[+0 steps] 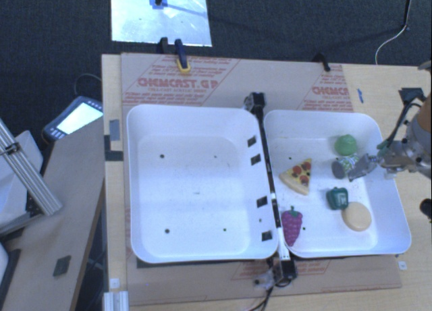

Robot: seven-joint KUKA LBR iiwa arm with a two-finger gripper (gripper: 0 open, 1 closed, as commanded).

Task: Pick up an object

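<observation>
Over right bin, gripper beside grey object

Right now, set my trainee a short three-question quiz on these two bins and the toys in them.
1. True or false: the pizza slice lies in the left bin.
2. Which toy lies nearest the black divider between the bins?
A. green ball
B. purple grapes
C. tan round piece
3. Fill in: the tool reaches in over the ____ bin, near a small grey piece and a dark green piece.

Key
1. False; it lies in the right bin.
2. B
3. right
</observation>
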